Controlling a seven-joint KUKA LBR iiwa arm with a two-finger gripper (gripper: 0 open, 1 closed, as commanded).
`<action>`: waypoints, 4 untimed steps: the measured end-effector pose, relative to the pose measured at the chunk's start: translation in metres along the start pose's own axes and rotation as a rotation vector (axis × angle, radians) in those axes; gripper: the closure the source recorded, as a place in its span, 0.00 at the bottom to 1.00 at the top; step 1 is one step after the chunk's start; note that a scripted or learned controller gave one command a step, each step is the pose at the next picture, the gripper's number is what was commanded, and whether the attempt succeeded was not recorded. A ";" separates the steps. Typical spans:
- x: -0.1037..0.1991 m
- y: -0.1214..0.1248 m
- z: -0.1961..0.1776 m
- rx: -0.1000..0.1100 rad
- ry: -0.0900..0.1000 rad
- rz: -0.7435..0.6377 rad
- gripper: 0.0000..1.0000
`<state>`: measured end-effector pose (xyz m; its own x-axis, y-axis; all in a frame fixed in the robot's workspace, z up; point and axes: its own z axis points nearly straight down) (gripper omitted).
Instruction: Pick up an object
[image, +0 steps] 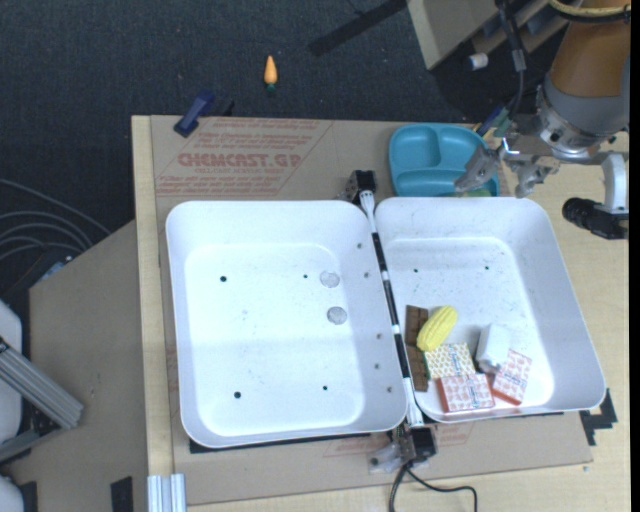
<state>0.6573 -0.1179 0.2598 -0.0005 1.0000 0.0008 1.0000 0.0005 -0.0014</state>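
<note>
Looking from the big things down, you are seeing the arm (590, 60) hanging beyond the right bin (560, 300), its gripper (500, 160) beside the blue tray (435, 158); I cannot tell its state. Nothing is being grasped yet. The yellow object (437, 327) is lying among packets near that bin's front; the approach is needing a descent there.
</note>
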 end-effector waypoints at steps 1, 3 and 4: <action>0.025 0.009 0.155 0.002 0.001 0.000 0.00; 0.026 0.009 0.176 0.001 0.000 0.001 0.00; 0.065 0.010 0.074 -0.004 0.000 -0.001 0.00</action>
<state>0.6673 -0.0527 0.1860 -0.0014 1.0000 0.0006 1.0000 0.0014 0.0022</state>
